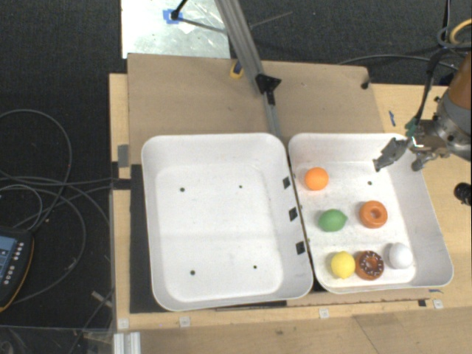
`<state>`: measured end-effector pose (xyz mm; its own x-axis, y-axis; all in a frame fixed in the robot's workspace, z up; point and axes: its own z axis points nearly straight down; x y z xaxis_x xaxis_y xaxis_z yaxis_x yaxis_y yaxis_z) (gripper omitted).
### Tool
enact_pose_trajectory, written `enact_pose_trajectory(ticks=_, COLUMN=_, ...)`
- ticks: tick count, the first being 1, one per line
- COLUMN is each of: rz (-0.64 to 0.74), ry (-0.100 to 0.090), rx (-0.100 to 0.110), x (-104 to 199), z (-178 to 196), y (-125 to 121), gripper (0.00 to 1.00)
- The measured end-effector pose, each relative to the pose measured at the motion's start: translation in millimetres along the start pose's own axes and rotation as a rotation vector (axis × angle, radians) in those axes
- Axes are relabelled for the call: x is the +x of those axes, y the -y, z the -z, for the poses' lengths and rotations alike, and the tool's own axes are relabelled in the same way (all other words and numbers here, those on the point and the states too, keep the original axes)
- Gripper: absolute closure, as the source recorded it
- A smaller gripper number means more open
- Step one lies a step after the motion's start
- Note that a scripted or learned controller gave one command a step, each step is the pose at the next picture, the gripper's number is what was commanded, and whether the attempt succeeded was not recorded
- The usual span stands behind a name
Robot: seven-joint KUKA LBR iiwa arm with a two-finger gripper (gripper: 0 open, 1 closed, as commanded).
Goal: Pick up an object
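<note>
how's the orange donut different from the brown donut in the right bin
The orange donut is plain orange; the brown donut is dark with light specks. The orange donut lies alone mid-bin, right of the green ball; the brown donut sits in the front row, squeezed between the yellow ball and the white ball. Both are ring-shaped, similar in size, lying flat.

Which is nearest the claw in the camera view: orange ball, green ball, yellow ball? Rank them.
Measured from the claw, at the right bin's far right:
1. Orange ball, far left of the right bin.
2. Green ball, middle left.
3. Yellow ball, near edge.
</note>
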<state>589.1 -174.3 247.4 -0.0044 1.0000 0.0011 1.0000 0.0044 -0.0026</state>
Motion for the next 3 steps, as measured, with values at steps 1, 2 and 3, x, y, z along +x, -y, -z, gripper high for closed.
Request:
enact_pose_trajectory(ticks=1, rz=0.001, ry=0.001, rx=-0.004, x=0, z=2, y=-1, gripper=0.00)
enact_pose_trajectory(ticks=2, rz=-0.003, ry=0.000, rx=0.001, x=5, z=-58, y=4, gripper=0.00)
enact_pose_trajectory(ticks=3, rz=-0.001, ry=0.000, rx=0.000, x=11, z=-106, y=-2, gripper=0.00)
